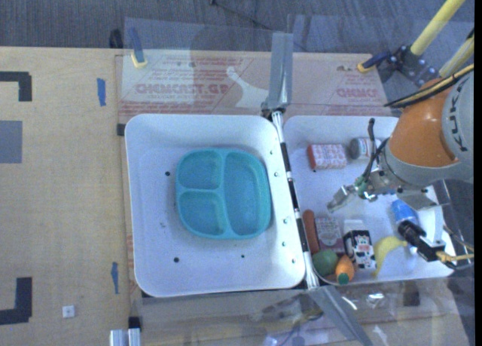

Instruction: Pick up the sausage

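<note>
Pale wood makes up the desk [60, 209], with black corner marks and bits of blue tape on it, and two white bins sit side by side. Beyond them lies a clear sheet with faded red lettering (it looks like "CHEMCAST", though I can't read it surely). My left bin [143, 246] carries a teal divided plate [224, 194]. My hand [348, 195] hangs over the right bin [301, 137], its pale fingers spread apart with nothing between them. My orange band [420, 137] sits above the wrist, with dark letters "KU" at the frame's edge. The sausage [311, 230] lies upright along the right bin's left wall, near my hand but apart from it. Close by are a red-labelled can [327, 156], a green fruit [325, 262], a small carrot [344, 270], a banana [387, 249] and a blue-and-white bottle [404, 212]
</note>
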Controlling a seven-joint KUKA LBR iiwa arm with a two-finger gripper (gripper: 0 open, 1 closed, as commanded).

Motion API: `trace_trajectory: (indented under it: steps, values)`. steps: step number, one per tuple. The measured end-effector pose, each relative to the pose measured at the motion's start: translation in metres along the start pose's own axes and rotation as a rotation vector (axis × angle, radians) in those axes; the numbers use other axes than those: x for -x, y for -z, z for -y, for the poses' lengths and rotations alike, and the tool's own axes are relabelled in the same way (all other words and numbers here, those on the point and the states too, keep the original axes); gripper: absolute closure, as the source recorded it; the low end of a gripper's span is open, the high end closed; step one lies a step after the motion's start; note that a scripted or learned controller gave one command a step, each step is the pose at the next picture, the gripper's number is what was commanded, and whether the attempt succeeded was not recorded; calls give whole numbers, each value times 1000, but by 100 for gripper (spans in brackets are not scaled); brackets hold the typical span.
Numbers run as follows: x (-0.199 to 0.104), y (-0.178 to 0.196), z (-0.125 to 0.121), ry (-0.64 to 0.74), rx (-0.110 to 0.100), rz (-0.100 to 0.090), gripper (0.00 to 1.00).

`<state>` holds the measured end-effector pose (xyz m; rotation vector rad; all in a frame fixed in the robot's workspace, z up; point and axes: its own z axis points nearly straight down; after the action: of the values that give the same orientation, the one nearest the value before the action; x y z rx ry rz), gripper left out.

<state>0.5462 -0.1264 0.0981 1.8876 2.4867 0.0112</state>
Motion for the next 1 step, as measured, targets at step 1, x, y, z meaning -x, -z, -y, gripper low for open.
trace_trajectory:
  steps: [1]
  values:
    - [0, 0, 0, 0, 0, 0, 0]
